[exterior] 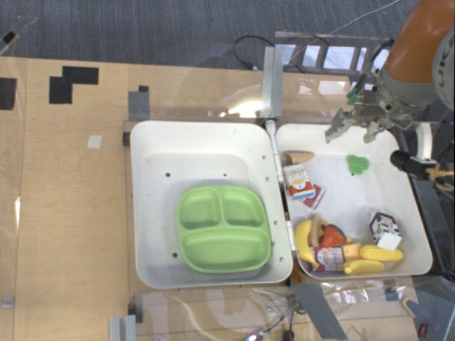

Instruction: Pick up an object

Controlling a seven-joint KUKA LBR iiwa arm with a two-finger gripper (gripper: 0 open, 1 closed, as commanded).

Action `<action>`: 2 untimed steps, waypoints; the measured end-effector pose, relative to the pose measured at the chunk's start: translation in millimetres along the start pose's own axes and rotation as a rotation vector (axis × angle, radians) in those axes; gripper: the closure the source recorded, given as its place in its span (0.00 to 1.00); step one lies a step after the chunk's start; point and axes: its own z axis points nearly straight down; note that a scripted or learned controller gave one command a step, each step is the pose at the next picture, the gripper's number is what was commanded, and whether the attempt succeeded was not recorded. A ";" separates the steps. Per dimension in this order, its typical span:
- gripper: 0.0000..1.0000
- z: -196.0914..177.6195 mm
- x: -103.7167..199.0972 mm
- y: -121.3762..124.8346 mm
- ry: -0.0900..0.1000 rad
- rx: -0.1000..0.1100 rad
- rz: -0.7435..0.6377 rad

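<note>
Green toy (358,165) lies just below the spread, empty pincer (355,128).

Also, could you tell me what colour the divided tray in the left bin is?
Light green; the divided tray shows plainly in the camera view.

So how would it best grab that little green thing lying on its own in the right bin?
Probably straight from above, closing across the small green piece's narrower width. It lies low on the right bin's floor with bare white space all round, so the fingers could drop on either side without bumping anything. The gripper, open, hangs near the bin's far edge, close to it. What the piece is exactly, I can't tell.
</note>
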 end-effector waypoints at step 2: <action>0.00 139.5 26.2 -79.7 0.000 -0.010 0.023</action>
